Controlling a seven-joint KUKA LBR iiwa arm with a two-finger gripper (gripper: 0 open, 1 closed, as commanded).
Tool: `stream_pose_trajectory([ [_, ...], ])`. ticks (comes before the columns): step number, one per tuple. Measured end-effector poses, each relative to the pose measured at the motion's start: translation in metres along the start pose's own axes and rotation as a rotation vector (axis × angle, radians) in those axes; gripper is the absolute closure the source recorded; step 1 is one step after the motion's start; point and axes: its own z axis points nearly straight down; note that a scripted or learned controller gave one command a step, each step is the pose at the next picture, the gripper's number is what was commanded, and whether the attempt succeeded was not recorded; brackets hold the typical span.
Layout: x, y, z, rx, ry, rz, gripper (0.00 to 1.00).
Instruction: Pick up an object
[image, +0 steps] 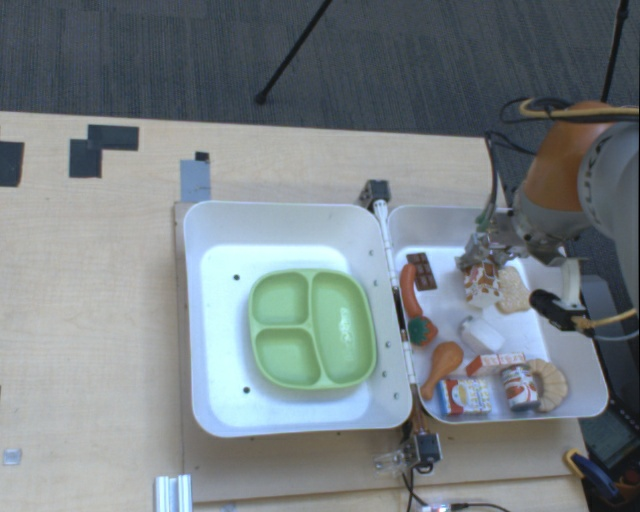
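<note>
Toys (480, 345) crowd the right bin (590, 385); my gripper (487, 262) hangs near its far edge, approaching. Whether it's parted or closed, I cannot tell; next, descend squarely.

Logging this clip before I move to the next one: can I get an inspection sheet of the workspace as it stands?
Surface: light wooden bench with two white bins, left bin and right bin, side by side.
Job's things: in the right bin, a chocolate bar, sausage, strawberry, drumstick, small carton, can and other toy foods.
Clutter: green divided plate in the left bin; dark tape patches on the bench.
Grippers: gripper low over the right bin's upper part; finger state unclear, no grasp evident.
Cables: yellow and black cables on the arm; wires at the bench's front edge.
Surroundings: dark carpet, a stand leg.
</note>
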Motion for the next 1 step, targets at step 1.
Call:
stream_pose_trajectory([
  [1,0.0649,-0.0163,-0.0914,0.012,0.005,-0.001,1.0],
])
